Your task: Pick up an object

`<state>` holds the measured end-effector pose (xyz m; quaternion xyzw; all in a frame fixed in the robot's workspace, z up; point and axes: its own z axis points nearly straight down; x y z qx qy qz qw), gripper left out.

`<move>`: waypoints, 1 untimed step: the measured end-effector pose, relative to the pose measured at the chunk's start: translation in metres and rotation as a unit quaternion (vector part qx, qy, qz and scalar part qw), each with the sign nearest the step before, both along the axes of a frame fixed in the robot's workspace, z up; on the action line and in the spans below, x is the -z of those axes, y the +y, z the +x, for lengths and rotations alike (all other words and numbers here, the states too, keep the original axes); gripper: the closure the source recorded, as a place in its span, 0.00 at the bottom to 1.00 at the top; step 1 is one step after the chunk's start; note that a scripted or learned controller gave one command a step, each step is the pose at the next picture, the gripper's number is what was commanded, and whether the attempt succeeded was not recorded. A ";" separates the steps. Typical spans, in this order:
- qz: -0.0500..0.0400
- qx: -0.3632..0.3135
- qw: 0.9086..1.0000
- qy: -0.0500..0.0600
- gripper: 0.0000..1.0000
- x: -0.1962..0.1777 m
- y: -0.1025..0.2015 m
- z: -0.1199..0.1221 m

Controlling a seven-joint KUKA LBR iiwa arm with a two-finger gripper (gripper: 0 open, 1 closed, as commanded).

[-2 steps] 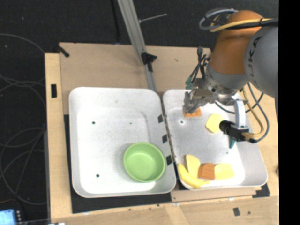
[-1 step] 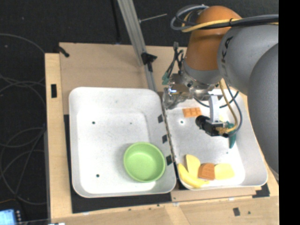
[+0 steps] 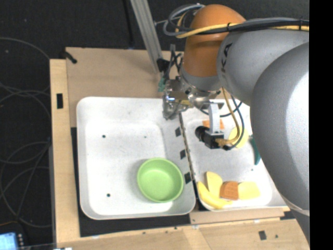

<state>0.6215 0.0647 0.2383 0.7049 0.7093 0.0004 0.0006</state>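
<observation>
Bowl (image 3: 160,179) sits low in the left bin, well apart from the pincer (image 3: 170,108), whose state is unclear.

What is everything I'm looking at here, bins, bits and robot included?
Bins: two, white, side by side on the bench; left bin, right bin.
Bowl: one, green, near right corner of the left bin.
Yellow objects: a few, near edge of the right bin.
Brown-orange block: one, among the yellow objects.
Orange item: one, small, partly hidden by the arm.
Arm: one, grey with orange band, from the right.
Gripper: one, at the divide between the bins.
</observation>
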 end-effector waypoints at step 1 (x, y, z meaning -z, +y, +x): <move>-0.001 0.001 1.000 0.000 0.00 -0.001 -0.003 0.000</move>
